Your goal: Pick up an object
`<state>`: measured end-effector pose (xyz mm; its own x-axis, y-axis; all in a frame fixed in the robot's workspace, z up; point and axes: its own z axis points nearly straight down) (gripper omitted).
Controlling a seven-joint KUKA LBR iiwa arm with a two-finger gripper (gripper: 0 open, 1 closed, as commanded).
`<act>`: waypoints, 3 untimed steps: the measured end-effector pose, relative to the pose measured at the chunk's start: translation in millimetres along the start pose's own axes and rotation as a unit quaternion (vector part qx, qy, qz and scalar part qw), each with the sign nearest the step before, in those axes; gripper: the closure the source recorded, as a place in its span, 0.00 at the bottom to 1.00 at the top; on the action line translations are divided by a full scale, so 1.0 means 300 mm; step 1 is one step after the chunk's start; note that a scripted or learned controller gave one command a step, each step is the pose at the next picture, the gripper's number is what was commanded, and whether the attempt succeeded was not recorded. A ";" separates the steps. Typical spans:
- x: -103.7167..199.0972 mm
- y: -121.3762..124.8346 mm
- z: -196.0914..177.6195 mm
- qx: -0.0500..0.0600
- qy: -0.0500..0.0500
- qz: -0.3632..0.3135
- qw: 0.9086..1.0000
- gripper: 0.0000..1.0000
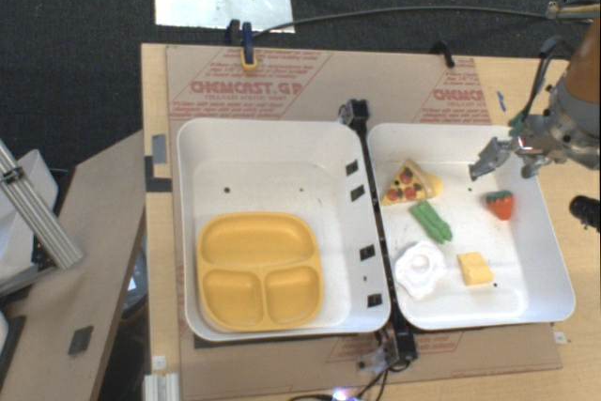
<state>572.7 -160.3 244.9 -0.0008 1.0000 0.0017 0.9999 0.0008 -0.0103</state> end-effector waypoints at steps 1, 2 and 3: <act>0.002 0.008 -0.022 -0.006 -0.001 -0.001 1.000 0.00; -0.005 0.026 0.121 -0.005 -0.001 0.000 1.000 0.00; 0.009 0.033 0.262 -0.005 -0.001 0.000 1.000 0.00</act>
<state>581.7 -157.6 166.3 -0.0004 1.0000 0.0001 1.0000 0.0004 -0.0012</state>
